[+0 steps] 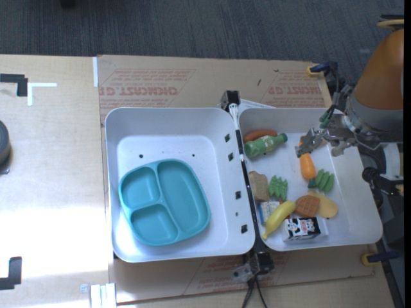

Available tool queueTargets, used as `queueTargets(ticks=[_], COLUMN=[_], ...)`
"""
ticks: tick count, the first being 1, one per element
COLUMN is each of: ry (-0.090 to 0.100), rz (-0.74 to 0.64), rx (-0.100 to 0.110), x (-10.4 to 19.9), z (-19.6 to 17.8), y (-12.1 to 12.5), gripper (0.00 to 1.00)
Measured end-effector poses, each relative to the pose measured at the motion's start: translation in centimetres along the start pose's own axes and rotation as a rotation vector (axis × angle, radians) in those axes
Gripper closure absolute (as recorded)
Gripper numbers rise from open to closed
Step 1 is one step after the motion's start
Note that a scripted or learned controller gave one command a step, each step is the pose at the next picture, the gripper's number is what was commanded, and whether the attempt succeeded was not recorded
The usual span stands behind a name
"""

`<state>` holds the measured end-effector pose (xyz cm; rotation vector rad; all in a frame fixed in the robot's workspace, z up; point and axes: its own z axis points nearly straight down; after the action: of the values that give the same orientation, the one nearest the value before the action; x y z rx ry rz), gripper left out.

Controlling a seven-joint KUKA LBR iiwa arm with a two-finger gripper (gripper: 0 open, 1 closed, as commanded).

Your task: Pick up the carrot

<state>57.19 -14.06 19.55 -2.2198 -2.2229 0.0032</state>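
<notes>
The small orange plastic carrot (pixel 308 166) lies in the right white bin (pixel 359 233), upright in the view, just left of a green ridged vegetable (pixel 322 181). The grey metal two-finger gripper (pixel 308 144) hangs just above the carrot's top end; whether its jaws are parted or closed cannot be told, and nothing is seen between them. A green bottle (pixel 264 145) lies to the left. A teal compartment tray (pixel 164 201) sits in the left white bin (pixel 122 124).
</notes>
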Motion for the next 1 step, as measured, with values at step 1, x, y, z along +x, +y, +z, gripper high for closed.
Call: queueTargets(ticks=[1], ry=[0.000], rz=[-0.013], rx=[0.000], x=[-2.20], z=[10.40], y=[2.62], gripper=[0.00])
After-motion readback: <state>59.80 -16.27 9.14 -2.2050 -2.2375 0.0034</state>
